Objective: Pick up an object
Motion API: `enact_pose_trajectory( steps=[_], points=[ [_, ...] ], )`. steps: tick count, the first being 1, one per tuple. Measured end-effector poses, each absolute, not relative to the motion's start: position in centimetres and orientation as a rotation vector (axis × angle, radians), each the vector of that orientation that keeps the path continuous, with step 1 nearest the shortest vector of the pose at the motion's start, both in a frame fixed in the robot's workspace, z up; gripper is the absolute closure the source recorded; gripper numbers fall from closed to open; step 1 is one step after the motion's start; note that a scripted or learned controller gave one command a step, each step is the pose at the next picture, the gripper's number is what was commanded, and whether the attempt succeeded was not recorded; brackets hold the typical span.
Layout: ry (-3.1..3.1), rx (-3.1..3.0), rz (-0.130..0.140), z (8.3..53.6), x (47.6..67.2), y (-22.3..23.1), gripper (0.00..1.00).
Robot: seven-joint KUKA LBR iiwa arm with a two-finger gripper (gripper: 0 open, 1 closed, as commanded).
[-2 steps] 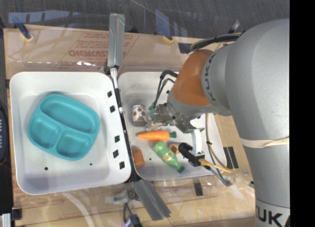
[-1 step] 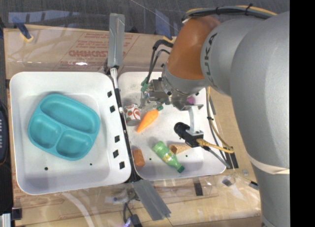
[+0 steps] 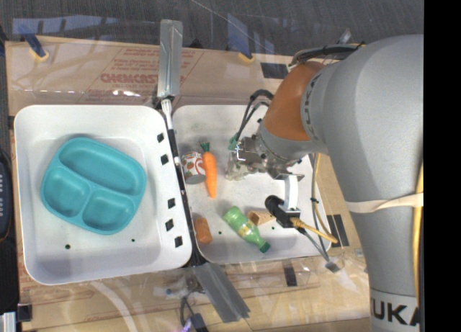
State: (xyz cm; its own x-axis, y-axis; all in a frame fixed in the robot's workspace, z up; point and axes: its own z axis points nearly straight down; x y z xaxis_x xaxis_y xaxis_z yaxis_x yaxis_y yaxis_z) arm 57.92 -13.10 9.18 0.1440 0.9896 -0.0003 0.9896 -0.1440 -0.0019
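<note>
In the right bin (image 3: 216,118) lie an orange carrot (image 3: 210,175) with a green top, a small red and white can (image 3: 191,167) touching its left side, a green bottle (image 3: 245,227) on its side near the front, and a brown lump (image 3: 202,230) by the front left wall. My gripper (image 3: 240,163) hangs over the middle of this bin, just right of the carrot and apart from it. I see nothing between its fingers from here. The arm's grey body and orange band cover the bin's right part.
The left bin (image 3: 29,179) holds a teal divided plate (image 3: 92,184). A grey metal bar (image 3: 170,57) stands at the divider between the bins at the back. A small tan piece (image 3: 261,217) lies by the green bottle's right end.
</note>
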Motion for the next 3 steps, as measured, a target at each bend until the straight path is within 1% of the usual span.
enact_pose_trajectory(
  steps=[1,2,3],
  points=[
    [-1.751,-2.607,0.002,9.2,64.3,-11.2,1.00],
    [-1.201,-2.896,0.009,9.0,58.2,-9.7,1.00],
    [-0.768,-3.044,0.003,9.1,64.9,-11.2,1.00]
  ],
)
